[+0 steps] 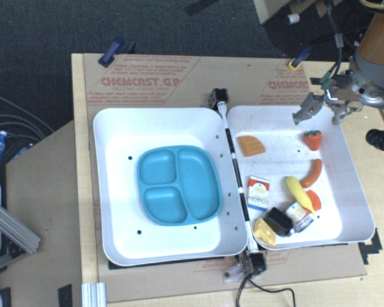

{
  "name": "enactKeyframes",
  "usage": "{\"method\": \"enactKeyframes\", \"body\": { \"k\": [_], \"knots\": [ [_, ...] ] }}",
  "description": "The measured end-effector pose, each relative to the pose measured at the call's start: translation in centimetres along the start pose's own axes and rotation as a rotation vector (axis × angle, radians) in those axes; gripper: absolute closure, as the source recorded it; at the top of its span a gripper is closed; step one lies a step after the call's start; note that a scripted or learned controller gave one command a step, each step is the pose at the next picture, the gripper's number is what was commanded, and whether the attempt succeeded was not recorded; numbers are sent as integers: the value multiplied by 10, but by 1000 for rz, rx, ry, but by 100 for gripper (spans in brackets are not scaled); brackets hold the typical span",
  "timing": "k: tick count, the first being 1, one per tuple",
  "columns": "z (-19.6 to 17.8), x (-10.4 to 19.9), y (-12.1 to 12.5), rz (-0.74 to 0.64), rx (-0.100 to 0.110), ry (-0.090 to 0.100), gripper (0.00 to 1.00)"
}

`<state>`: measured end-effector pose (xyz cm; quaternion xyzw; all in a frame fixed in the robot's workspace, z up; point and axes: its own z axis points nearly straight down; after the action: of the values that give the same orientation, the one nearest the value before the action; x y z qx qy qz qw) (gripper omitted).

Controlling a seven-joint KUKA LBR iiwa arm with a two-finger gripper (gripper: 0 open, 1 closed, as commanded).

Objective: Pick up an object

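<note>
My gripper (322, 112) hangs over the far right part of the right bin (345, 171), open, with nothing between its fingers (305, 110). Just below it lies a small red strawberry-like toy (313, 139). Farther into the bin are an orange bread-like piece (250, 146), a reddish sausage (311, 171), a yellow banana (298, 192) and a red-orange piece (313, 201). A small white and red carton (258, 192) lies near the bin's left wall. At the near edge a black object (279, 221), a yellow wedge (264, 233) and a small can (301, 217) crowd together.
The left bin (115, 171) holds a blue divided plate (178, 184). A black divider with clamps (230, 152) runs between the bins. Blue clips (111, 52) sit at the bench's far corners. Cables and a frame lie off the bench at the left.
</note>
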<state>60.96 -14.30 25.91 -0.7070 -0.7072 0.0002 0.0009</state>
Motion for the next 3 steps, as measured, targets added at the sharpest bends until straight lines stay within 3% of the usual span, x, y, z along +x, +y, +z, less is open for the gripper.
{"method": "enactKeyframes", "body": {
  "k": [1, 2, 3],
  "knots": [
    [175, -31, 56, 0, 0, -1, 0],
    [163, -30, 58, -1, -4, -3, 100],
    [164, -30, 58, -1, -4, -3, 0]
  ]
}}
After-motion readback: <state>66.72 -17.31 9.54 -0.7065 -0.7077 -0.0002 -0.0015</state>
